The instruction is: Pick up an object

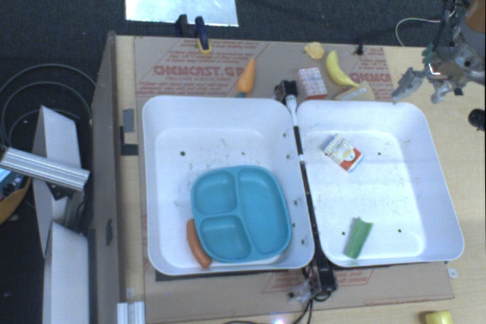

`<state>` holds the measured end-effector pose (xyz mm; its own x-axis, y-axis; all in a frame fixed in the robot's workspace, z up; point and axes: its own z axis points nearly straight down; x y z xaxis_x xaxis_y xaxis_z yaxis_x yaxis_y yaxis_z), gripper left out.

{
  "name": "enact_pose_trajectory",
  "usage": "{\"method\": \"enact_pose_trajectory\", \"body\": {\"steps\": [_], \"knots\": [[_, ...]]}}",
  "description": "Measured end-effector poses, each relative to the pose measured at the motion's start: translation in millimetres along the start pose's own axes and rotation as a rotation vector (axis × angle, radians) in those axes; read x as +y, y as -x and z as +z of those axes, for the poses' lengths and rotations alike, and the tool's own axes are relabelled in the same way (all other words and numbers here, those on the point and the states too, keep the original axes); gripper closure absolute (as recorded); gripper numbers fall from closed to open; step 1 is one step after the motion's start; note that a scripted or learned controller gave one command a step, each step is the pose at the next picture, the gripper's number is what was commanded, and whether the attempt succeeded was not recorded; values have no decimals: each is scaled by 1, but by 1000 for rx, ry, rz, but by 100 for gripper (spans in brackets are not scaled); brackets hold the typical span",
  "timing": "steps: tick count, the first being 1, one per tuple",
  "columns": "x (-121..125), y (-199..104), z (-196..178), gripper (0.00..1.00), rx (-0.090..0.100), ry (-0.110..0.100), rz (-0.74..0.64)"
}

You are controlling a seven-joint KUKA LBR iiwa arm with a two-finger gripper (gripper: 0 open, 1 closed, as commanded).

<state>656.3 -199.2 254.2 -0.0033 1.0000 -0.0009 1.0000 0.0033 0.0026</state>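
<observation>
Inside the right bin (440,186) lie a small white-and-orange packet (342,152) near the back and a green block (357,237) toward the front, well apart. Gripper (425,85) hangs beyond the bin's far right corner, fingers spread, nothing between them. Left bin (163,163) holds a blue divided plate (241,212) with an orange sausage (198,243) touching its front-left edge. Behind the bins: carrot (246,77), banana (338,70).
</observation>
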Motion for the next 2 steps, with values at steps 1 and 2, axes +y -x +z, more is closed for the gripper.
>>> {"method": "enact_pose_trajectory", "body": {"steps": [1,2], "knots": [[1,-23,65,0,2,-5,-3],[-16,-42,155,0,-3,9,-1]]}}
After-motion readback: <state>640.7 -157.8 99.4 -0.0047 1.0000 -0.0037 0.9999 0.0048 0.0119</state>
